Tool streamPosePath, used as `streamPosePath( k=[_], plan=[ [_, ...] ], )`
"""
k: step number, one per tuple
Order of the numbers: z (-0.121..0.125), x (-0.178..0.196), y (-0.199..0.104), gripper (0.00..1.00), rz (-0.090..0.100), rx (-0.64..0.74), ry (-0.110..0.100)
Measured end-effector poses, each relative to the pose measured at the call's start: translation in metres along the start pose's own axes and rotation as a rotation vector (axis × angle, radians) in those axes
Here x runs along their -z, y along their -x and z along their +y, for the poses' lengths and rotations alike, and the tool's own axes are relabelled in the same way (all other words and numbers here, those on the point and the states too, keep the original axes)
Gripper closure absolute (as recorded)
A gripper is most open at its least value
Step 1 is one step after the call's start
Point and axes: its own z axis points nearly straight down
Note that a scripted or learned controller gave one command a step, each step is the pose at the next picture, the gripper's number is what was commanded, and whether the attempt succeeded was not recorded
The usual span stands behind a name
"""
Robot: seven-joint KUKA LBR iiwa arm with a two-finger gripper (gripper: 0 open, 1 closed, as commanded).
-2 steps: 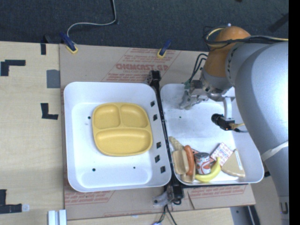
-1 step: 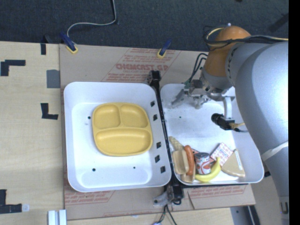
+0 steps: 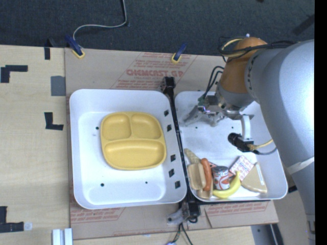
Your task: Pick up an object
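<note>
My gripper (image 3: 203,118) hangs over the upper part of the right bin (image 3: 265,121), its two grey fingers spread open with nothing between them. The loose objects lie together at the front of that bin, well below the gripper. They are a hot dog in a bun (image 3: 201,175), a small can (image 3: 220,176), a yellow banana (image 3: 228,188), a tan wedge-shaped piece (image 3: 254,180) and a red-and-white packet (image 3: 242,165). The gripper touches none of them.
The left bin (image 3: 84,152) holds a yellow divided plate (image 3: 134,140). A black divider (image 3: 173,131) runs between the bins. The arm's orange band (image 3: 237,75) and grey body cover the right bin's far right side. A black cable plug (image 3: 239,141) hangs beneath the wrist.
</note>
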Motion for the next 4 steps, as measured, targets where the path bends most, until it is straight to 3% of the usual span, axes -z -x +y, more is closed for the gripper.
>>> streamPosePath(
  k=[1,2,3,4],
  plan=[
    [0.0,0.01,0.0,1.0,-0.002,0.001,0.001],
    [0.029,0.044,0.013,1.0,0.001,0.0,0.0],
    [0.028,0.043,0.013,0.0,0.0,0.0,-0.002],
    [0.028,-0.001,-0.003,0.0,0.0,0.0,-0.001]
  ],
)
